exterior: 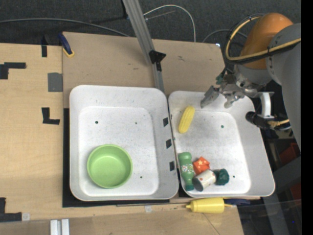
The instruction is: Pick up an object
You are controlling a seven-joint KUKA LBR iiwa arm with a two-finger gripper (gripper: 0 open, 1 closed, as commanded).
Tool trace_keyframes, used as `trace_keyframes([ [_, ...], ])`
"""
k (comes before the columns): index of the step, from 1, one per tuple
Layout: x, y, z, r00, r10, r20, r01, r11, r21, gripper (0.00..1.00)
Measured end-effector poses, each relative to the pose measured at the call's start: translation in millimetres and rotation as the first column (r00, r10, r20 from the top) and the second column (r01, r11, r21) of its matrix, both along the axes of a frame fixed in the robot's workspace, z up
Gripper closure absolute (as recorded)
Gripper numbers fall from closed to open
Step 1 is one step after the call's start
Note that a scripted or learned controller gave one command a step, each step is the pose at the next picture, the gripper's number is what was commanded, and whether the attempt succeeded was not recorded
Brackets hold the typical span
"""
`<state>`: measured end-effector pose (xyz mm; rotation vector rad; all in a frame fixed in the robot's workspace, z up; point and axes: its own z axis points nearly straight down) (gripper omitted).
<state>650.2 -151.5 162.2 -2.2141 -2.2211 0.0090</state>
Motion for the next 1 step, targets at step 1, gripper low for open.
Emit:
trace_keyframes([
  [1, -2.1, -7.0, -61.9, 1.0, -0.002, 0.0, 0.002, 1.0, -0.001, 0.0],
])
